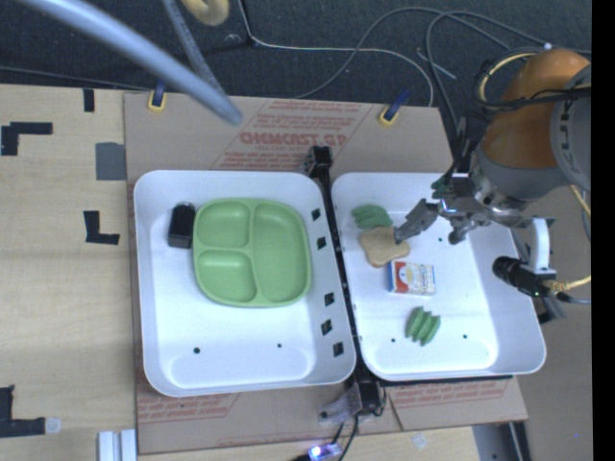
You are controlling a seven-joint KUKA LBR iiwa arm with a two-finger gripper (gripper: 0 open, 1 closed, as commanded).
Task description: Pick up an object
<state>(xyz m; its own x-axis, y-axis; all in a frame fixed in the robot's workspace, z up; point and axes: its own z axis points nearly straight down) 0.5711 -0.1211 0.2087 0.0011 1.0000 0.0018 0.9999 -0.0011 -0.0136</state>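
Grey and orange, the arm reaches in from three o'clock, wrist tilted low over the right bin (500, 349). Its claw (415, 221) points toward nine o'clock, right beside a tan piece (381, 248); whether it's open or closed I can't tell. Looks like the approach step: next it needs to settle squarely over that piece. A small carton (411, 278) lies at five o'clock of it.

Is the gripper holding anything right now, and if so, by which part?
It cannot be told. The two-finger gripper sits just above the tan, bread-like piece in the right white bin, but no object shows between its fingers.
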